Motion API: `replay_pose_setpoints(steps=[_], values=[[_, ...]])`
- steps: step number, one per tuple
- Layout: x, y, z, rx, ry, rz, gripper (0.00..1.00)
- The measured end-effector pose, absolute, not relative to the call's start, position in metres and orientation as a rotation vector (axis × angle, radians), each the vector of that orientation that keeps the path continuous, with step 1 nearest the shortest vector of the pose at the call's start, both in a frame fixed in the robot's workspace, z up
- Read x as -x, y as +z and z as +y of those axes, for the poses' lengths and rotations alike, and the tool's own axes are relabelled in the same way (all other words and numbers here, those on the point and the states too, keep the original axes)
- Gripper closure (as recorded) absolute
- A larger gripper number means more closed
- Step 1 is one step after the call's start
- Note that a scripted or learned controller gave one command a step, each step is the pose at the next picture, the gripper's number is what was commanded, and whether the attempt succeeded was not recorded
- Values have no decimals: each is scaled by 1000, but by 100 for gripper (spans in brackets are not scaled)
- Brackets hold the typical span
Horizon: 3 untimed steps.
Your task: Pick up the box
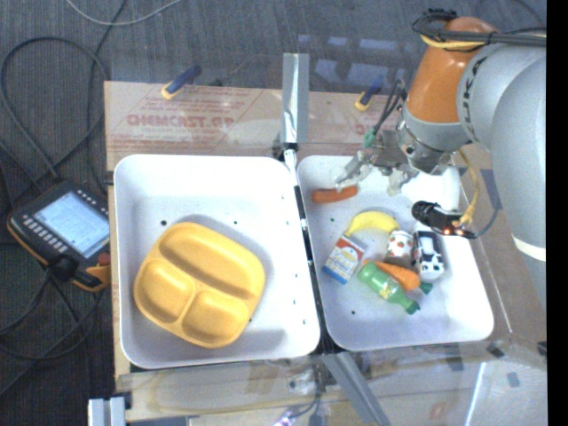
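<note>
The box (343, 260), a small carton with blue, white and red print, lies in the middle of the right bin (461, 322), tilted toward the bin's left wall. My gripper (374, 174) hangs over the far end of that bin, well behind the box. Its fingers (353, 169) are spread open with nothing between them. A red sausage (335, 194) lies just below and left of the fingertips.
Close around the box are a banana (373, 223), a small round can (399, 244), a carrot (401, 275), a green bottle (388, 287) and a black-and-white cow toy (429, 256). The left bin (133, 185) holds a yellow divided plate (200, 282).
</note>
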<state>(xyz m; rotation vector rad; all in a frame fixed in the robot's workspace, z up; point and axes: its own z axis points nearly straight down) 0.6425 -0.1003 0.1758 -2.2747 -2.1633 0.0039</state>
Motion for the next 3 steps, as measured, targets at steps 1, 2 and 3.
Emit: replay_pose_setpoints(steps=[1, 2, 3], values=[[-579, 93, -109, 2448, 1, -1964, 0], [-580, 102, -108, 2445, -1, -1964, 100], [-629, 184, -64, 2094, 5, -2343, 100]])
